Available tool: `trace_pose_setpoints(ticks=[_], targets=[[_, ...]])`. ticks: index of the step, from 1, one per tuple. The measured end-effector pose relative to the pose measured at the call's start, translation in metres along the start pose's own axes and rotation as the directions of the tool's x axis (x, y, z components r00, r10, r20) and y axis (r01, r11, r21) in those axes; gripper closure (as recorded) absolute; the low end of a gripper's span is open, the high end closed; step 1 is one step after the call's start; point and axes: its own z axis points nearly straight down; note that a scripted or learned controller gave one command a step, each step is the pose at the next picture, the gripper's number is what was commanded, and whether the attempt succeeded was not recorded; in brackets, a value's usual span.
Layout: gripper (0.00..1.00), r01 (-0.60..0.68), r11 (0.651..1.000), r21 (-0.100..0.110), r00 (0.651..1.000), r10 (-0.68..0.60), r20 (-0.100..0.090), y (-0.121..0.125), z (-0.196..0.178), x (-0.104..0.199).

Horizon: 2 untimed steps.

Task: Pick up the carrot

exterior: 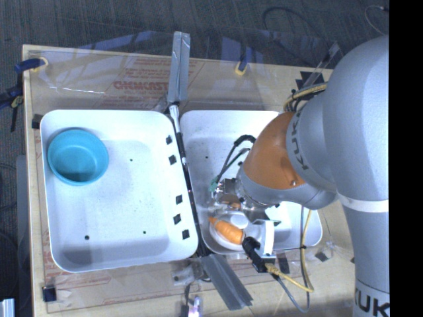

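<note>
The carrot [227,230] is a short orange piece lying near the front edge of the right bin [198,137], partly over a white rounded object [223,242]. My gripper [232,211] hangs straight down over it from the orange-banded wrist [271,160]. It sits just above and to the right of the carrot, very close to it or touching it. The wrist and its cables hide most of the gripper's lower end, and I cannot see whether the carrot is between its parts.
A blue bowl [78,156] rests in the far left corner of the left bin [119,243]. A black-clipped divider [180,183] separates the two bins. The grey arm [350,144] covers the right bin's right half. Yellow cable [291,281] trails off the front edge.
</note>
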Motion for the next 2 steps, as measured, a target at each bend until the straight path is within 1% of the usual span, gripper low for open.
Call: trace_pose_setpoints(ticks=[1,2], targets=[[0.0,-0.005,1.0,-0.002,1.0,0.005,0.005,0.0,-0.001,-0.004],[0.0,0.16,0.987,0.006,0.987,-0.16,-0.003,-0.003,-0.026,0.001]])
